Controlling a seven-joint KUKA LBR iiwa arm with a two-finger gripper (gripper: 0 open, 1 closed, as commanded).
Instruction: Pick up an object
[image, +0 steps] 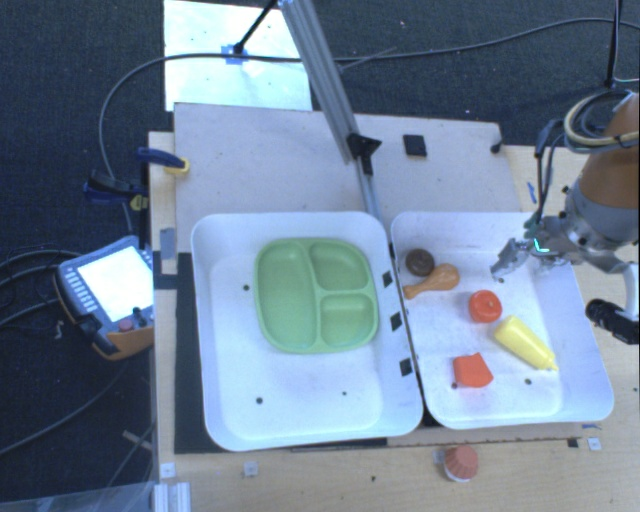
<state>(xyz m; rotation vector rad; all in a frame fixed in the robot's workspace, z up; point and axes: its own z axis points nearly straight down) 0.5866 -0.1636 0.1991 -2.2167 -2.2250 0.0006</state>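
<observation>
The right bin (590, 400) holds several small items. A dark brown round piece (419, 262) lies beside a tan wooden handle-shaped piece (432, 282) at the bin's left. A red-orange round object (485, 306) sits in the middle, a yellow wedge (525, 342) to its lower right, and an orange block (472, 371) near the front. My gripper (508, 258) hangs over the bin's back right part, just up and right of the red-orange object, and nothing shows in its grasp.
The left bin (230, 400) holds a green divided plate (316, 295). A metal pole (330, 80) slants over the bench toward the bins' shared wall. A small reddish round thing (460, 462) lies on the bench in front of the right bin. A handheld pendant (108, 295) sits at far left.
</observation>
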